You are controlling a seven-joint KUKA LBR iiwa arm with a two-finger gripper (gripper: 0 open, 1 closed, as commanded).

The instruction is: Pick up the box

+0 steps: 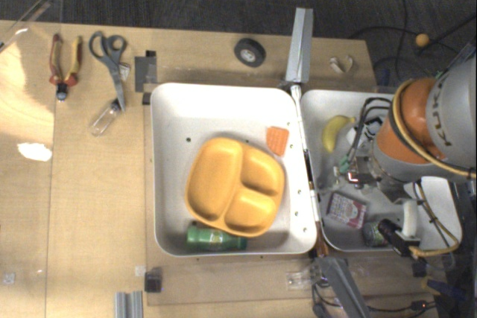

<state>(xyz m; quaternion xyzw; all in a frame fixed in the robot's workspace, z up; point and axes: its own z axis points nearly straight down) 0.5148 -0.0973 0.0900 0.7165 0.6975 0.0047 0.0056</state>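
Plainly the box (pixel 346 210) is the small flat carton with a purple and pink printed face. It lies flat on the floor of the right bin (pixel 319 112), toward its near left part and close to the wall that divides the two bins. The gripper (pixel 358 173) hangs just on the far side of it, low over the bin, under the grey arm (pixel 425 130) with its orange band. Whether the gripper is wide or narrow cannot be told from above, and nothing shows the box as held.

I judge this to be the approach step, with the grasp not yet made. The next move calls for a small shift nearward to centre over the carton, then a straight descent. The carton looks like thin, smooth card, so it offers little height to clamp.

Farther back in the same bin lies a curved yellow banana (pixel 335 132). The left bin (pixel 179 123) holds a glossy yellow divided plate (pixel 235 186), a green bottle (pixel 215 237) lying on its side at the near edge, and a small orange piece (pixel 277 138).
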